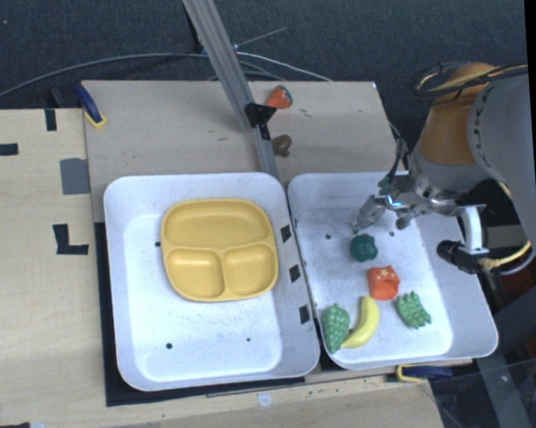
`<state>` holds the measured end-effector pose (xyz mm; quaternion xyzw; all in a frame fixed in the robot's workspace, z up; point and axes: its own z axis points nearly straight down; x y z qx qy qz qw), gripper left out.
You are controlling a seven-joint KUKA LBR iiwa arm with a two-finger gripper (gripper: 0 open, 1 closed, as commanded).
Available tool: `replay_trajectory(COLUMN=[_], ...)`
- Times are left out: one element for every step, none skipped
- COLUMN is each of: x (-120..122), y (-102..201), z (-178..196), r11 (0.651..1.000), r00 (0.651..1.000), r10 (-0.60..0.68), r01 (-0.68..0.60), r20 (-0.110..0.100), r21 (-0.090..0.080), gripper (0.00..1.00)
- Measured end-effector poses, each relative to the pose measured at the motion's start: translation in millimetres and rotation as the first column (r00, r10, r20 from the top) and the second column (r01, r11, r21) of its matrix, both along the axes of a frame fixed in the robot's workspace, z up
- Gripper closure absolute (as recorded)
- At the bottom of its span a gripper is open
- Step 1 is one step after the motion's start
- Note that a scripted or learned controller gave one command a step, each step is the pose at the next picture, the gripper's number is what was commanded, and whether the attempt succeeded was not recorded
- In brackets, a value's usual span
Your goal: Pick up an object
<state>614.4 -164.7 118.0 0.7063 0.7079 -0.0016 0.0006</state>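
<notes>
The right bin (459, 332) holds several toy foods: a dark green round piece (364, 246), a red-orange piece (383, 282), a yellow banana (364, 323), a green bunch (336, 323) by the banana's left end, and a green leafy piece (411, 309). My gripper (384, 212) hangs over the upper part of this bin, just above and to the right of the dark green piece. Its fingers are spread apart and nothing sits between them.
The left bin (141, 355) carries a yellow divided plate (220, 247). A grey pole (225, 60) slants down to the bins' shared top edge. A small orange object (280, 96) lies on the bench behind the bins. The arm's grey body (510, 137) fills the right side.
</notes>
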Motion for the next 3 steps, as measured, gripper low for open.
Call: replay_trajectory(x=[0,-7,-10], y=[1,1,2], z=[12,58,121], r11=[1.000,1.000,1.000], r00=[1.000,1.000,1.000], r10=[0.001,-0.001,-0.001], r01=[-0.001,0.001,0.001], r20=[-0.001,0.005,0.007], r21=[0.003,0.002,0.001], gripper=[1.00,1.00,1.00])
